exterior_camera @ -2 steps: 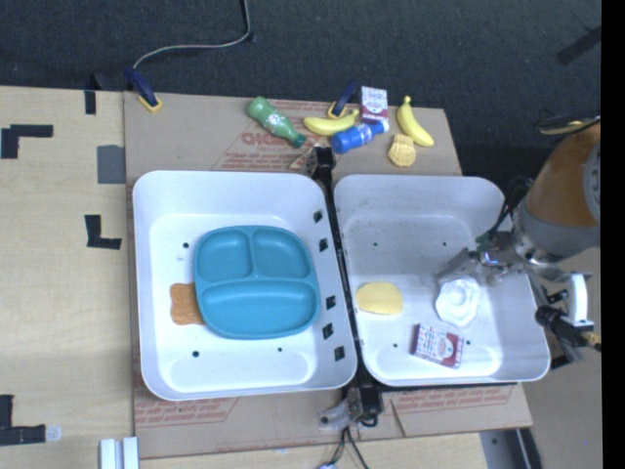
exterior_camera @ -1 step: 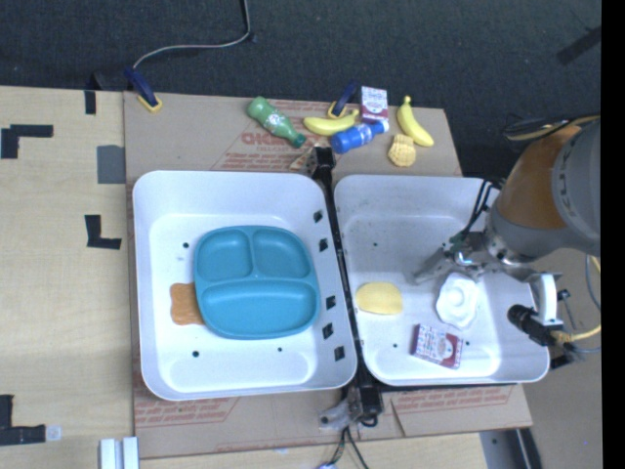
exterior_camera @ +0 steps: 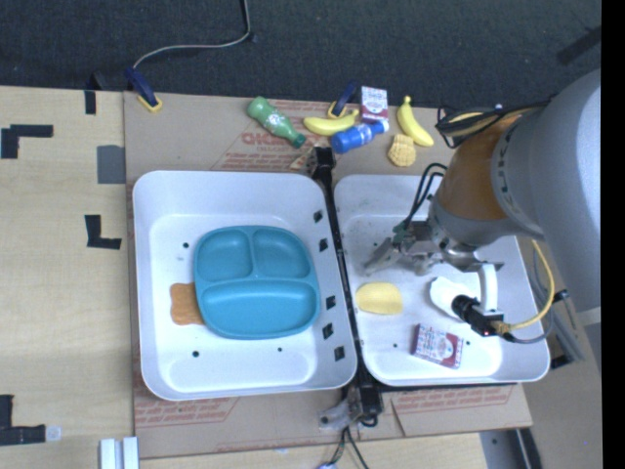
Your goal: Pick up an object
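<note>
Two white bins are laid side by side, and all the action is packed into the right bin (exterior_camera: pixel 518 364), where the arm (exterior_camera: pixel 547 164) is reached in from the right and the gripper (exterior_camera: pixel 386 254) is poised low over the bin floor, up near the divider. What look like thin dark fingers are seen splayed toward the left, though at this size and angle it cannot be told how far apart they are set, and nothing is seen caught between them, so no grasp is claimed. Just below the gripper, near but apart from it, a yellow object (exterior_camera: pixel 379 298) is lying on the floor of the bin; it is judged the likeliest target. A small red packet (exterior_camera: pixel 436 346) is resting further toward the near wall, well clear. For the step to be done well, the gripper should be brought squarely over the yellow piece, the rounded body should be straddled across its narrower width, and the descent should be carried right to the floor before any closing is tried, since a smooth lump like that is easily squirted sideways. The divider wall should be given room. Over in the left bin (exterior_camera: pixel 156 262), a blue divided plate (exterior_camera: pixel 256 281) is sitting on an orange piece (exterior_camera: pixel 183 304), untouched.
</note>
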{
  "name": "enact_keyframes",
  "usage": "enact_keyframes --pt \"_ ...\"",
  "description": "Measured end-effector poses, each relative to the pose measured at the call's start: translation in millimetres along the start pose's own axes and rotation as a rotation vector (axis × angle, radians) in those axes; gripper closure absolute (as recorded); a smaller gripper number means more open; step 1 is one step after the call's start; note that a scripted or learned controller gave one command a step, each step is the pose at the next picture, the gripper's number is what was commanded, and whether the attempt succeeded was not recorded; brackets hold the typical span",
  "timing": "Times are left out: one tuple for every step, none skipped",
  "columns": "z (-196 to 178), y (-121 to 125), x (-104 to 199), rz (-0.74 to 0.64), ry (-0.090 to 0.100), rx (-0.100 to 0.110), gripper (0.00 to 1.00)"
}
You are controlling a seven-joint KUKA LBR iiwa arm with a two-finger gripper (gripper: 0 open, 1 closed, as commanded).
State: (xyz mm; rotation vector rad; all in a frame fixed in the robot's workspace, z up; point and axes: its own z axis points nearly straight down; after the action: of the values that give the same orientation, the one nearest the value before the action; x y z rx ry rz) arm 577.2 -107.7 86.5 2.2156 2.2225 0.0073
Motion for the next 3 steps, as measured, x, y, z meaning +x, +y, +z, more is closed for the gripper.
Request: enact_keyframes --pt "-22 61 13 0.001 -0.002 0.005 0.00" --pt "1 36 11 0.002 -0.003 0.004 0.00" --pt "0 -17 3 0.003 -0.003 0.002 0.00"
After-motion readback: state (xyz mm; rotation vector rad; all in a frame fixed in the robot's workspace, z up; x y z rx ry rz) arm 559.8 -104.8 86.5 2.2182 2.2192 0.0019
